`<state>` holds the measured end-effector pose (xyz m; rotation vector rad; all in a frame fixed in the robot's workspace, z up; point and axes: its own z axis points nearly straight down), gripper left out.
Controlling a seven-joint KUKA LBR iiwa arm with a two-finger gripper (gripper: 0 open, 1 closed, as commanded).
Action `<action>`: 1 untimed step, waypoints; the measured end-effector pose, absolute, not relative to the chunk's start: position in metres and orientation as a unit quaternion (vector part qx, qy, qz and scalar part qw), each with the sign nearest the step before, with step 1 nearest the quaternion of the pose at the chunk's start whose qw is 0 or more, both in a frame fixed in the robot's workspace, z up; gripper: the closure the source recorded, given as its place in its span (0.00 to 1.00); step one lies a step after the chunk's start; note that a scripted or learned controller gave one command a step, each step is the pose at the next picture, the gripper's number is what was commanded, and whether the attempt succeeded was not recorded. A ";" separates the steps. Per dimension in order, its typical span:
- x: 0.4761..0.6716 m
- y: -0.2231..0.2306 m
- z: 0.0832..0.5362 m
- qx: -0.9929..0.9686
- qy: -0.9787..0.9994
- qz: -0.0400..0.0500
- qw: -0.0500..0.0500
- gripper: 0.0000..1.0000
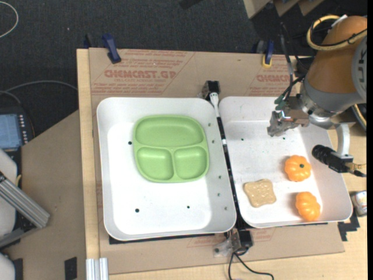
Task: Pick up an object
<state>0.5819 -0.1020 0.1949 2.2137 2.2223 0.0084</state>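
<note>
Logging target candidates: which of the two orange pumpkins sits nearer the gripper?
The upper pumpkin, farther from the bin's front rim, is nearer the gripper; the other pumpkin lies below it, by the cracker.

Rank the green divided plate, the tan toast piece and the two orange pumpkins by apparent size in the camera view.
1. green divided plate, by far the largest
2. tan toast piece
3. upper pumpkin and lower pumpkin: these look alike, so no ranking between them

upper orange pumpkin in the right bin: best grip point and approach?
Probably straight from above, jaws closing across the round body of the upper pumpkin at its widest part, straddling the stem. It sits upright, stem up, apart from the toast piece and the lower pumpkin, so there is room all round. The gripper sits above it toward the bin's back.
</note>
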 end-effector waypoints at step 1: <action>0.553 0.030 0.184 0.702 0.712 0.001 -0.004 1.00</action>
